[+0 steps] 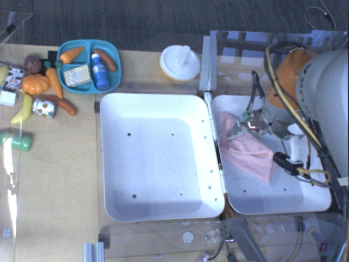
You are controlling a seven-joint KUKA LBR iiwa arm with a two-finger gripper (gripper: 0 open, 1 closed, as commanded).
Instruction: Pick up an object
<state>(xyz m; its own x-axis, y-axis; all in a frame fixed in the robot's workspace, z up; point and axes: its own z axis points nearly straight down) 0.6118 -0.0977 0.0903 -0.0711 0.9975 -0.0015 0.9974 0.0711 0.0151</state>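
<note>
A pink cloth [248,153] lies crumpled in the right bin [283,201], spreading from the bin's left wall toward its middle. My gripper [246,125] is low over the cloth's upper part, at or very near the fabric. The grey arm with its orange band [289,70] comes in from the right and covers the bin's right side. A fold of the cloth rises at the upper left, beside the gripper.
The left bin [158,157] sits beside the right one, with a ridge between them. A white lidded cup [180,63] stands behind it. A blue divided plate [90,66] and toy foods [38,86] sit at far left. Cables [297,165] hang over the right bin.
</note>
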